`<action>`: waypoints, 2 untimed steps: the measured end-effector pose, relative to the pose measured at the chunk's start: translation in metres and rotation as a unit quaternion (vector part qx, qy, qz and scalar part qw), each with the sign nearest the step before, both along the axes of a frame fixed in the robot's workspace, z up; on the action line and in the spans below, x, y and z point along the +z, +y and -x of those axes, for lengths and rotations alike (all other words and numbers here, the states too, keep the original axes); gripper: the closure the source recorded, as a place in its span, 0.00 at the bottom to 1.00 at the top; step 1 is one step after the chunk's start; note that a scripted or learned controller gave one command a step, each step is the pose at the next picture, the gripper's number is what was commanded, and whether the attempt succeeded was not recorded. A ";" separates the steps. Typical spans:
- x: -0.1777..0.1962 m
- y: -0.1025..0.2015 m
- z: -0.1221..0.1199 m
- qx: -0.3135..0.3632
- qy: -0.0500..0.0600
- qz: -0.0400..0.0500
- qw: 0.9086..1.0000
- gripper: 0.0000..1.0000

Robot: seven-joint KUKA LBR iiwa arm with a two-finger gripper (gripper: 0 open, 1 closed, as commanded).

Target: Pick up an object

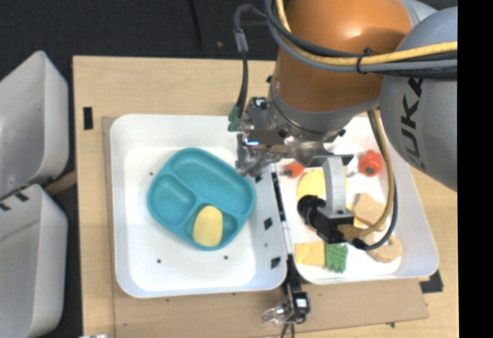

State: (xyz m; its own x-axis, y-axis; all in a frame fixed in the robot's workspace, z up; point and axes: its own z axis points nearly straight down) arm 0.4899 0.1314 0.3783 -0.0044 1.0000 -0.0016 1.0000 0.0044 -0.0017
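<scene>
Closest to lens: orange band (339,28) of my arm, over the right bin's (422,240) 11 o'clock corner. Under it the gripper (253,155) sits at the blue tray's (185,190) 2 o'clock edge; released or clenched, I can't tell. Tray lies mid left bin (123,175), yellow oval (207,225) in its 5 o'clock compartment. Right bin: red-orange piece (370,163) at 1 o'clock, yellow wedge (310,253) and green piece (336,257) at 7 o'clock.

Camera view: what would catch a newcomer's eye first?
The arm's big orange band looms at upper right, above the right bin. In the left bin a blue divided tray holds a yellow piece in one compartment. Small colourful pieces crowd the right bin.
</scene>
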 end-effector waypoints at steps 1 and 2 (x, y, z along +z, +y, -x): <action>0.012 -0.001 -0.001 0.003 -0.002 0.000 1.000 1.00; 0.022 -0.001 -0.002 0.006 -0.002 0.000 1.000 1.00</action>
